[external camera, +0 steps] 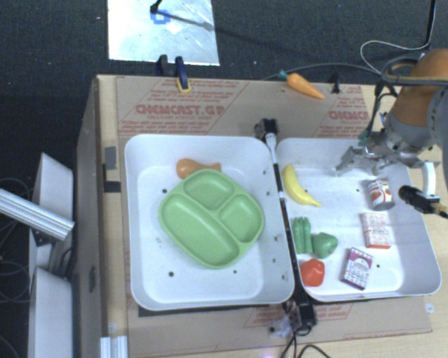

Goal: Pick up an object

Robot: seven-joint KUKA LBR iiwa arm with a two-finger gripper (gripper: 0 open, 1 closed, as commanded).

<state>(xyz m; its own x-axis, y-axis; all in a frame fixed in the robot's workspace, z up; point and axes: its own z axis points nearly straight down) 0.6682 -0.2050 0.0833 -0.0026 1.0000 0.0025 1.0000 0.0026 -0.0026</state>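
My gripper [364,159] hangs over the back of the right bin [425,263], with nothing seen held in it. A small can [379,194] lies just in front of it, to the right. A yellow banana [300,186] lies to the gripper's left, near the divider. Further forward in the same bin are a pale box [376,230], a maroon box [357,267], a green vegetable [312,239] and a red tomato [312,272].
The left bin [145,274] holds a green divided plate [211,216] with an orange item [190,168] tucked behind it. A carrot [305,86] lies on the cardboard behind the bins. The arm's grey and orange body fills the back right.
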